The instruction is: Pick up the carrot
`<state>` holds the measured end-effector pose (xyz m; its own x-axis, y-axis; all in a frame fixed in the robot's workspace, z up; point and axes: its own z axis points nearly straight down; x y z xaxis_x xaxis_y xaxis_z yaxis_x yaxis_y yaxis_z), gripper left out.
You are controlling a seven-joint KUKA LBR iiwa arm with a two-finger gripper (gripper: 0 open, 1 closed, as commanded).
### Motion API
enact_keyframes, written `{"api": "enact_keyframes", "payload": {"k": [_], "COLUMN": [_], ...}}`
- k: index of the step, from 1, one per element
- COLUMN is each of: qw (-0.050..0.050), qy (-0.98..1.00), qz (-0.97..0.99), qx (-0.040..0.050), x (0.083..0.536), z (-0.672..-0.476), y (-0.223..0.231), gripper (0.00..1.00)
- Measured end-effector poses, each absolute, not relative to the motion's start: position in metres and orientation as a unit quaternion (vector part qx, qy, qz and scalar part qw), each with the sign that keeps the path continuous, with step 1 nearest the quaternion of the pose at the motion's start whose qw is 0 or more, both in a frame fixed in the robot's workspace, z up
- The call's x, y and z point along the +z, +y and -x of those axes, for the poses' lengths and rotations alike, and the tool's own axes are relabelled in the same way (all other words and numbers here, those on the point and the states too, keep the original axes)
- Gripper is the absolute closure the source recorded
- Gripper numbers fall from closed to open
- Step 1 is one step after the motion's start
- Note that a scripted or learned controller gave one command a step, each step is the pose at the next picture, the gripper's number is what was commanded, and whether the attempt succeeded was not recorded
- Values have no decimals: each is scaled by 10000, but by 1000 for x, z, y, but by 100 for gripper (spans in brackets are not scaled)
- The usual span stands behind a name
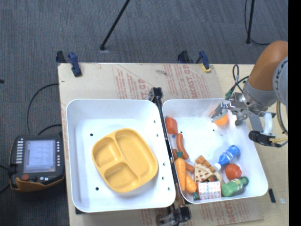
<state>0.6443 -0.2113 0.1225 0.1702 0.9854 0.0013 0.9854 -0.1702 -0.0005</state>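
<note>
Carrot (180, 170): I see it lying at seven o'clock in the right bin (256, 149), against the left wall, untouched.
Gripper (225, 114): at one o'clock, fingers pinching a small orange piece (221, 120), I judge the wrong item.
Yellow plate (124, 160): left bin, unused.

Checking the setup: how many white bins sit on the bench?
2: the left bin holds a yellow divided plate; the right bin holds the toy food, carrot included.
</note>
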Motion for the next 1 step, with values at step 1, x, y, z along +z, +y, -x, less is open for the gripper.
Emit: {"api": "enact_keyframes", "payload": {"k": [1], "qw": [36], "qy": [-6423], "qz": [7665], "qx": [-22], "x": [87], "z": [-645], "y": [-203], "gripper": [0]}}
